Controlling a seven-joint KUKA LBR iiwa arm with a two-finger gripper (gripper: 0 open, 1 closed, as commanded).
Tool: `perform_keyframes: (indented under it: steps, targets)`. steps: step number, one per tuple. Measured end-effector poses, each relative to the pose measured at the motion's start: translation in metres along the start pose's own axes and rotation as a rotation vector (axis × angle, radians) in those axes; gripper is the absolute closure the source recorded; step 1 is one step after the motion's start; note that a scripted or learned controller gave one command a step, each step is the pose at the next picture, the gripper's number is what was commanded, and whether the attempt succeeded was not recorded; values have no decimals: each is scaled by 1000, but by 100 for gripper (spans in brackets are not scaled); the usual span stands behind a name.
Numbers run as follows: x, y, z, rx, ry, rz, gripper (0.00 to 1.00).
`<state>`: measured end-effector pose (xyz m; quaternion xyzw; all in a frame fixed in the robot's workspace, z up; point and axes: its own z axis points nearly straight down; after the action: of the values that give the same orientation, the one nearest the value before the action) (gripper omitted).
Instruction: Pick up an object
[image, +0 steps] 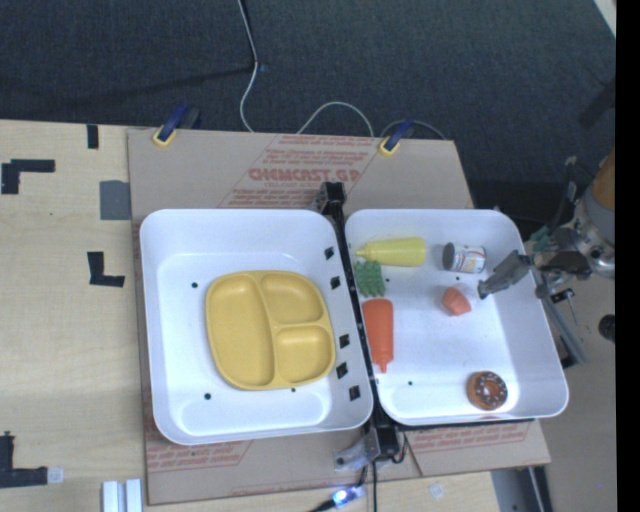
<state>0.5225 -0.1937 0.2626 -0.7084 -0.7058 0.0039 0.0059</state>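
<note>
Grey fingers of the gripper hang spread apart at the right bin's right edge, gripping nothing. Inside lie a corn cob and can near the far edge, a carrot along the left edge, a donut in the near right corner.

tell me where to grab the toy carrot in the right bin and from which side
Grip the toy carrot across the middle of its orange body, coming straight down from above. It lies flat and lengthwise against the right bin's left wall, green top pointing away, so fingers probably fit best closing across its narrow width, though the wall side looks tight.
</note>
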Motion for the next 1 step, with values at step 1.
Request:
perform_keyframes:
  steps: [1]
  targets:
    - [1, 2, -7, -12, -3, -4, 0]
